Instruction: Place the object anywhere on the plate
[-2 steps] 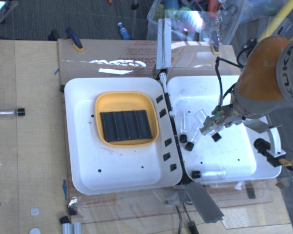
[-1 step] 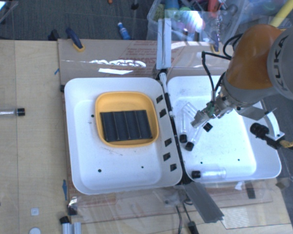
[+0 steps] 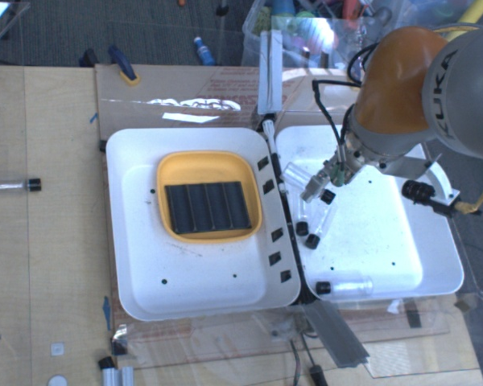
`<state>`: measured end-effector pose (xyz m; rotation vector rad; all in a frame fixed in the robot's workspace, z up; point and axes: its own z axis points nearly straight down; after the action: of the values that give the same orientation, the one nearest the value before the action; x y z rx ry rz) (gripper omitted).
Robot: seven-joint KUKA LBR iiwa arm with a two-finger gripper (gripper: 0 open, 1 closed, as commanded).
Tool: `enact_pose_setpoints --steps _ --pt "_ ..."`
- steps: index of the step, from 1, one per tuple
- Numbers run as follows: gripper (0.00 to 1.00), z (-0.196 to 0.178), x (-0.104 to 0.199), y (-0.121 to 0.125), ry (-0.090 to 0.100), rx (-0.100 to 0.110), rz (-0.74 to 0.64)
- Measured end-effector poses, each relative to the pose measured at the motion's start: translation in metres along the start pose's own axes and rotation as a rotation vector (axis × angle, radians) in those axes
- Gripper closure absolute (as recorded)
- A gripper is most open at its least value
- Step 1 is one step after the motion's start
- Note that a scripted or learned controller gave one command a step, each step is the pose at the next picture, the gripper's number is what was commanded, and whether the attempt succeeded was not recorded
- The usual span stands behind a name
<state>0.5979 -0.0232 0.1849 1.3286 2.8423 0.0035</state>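
Gripper (image 3: 319,185) hangs low over the far left part of the right bin (image 3: 390,252), at the end of the grey arm with its orange band (image 3: 398,79). We cannot tell whether it is spread or pressed together, and we see nothing clearly held in it.

Just under it and toward the bin's left wall, we see two clear tubes with black caps (image 3: 315,225) lying close together. A third clear tube (image 3: 348,284) lies along the near edge of the same bin.

In the left bin (image 3: 145,284) we find the yellow plate (image 3: 209,169), set toward the far right part of the bin. A dark ridged slab (image 3: 208,207) lies flat on the plate, covering its near half and well apart from the gripper.
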Motion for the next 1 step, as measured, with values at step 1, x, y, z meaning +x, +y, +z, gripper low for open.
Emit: enact_pose_setpoints --steps 1 --pt "1.00 -0.0001 0.0023 0.0299 0.000 -0.001 -0.199"
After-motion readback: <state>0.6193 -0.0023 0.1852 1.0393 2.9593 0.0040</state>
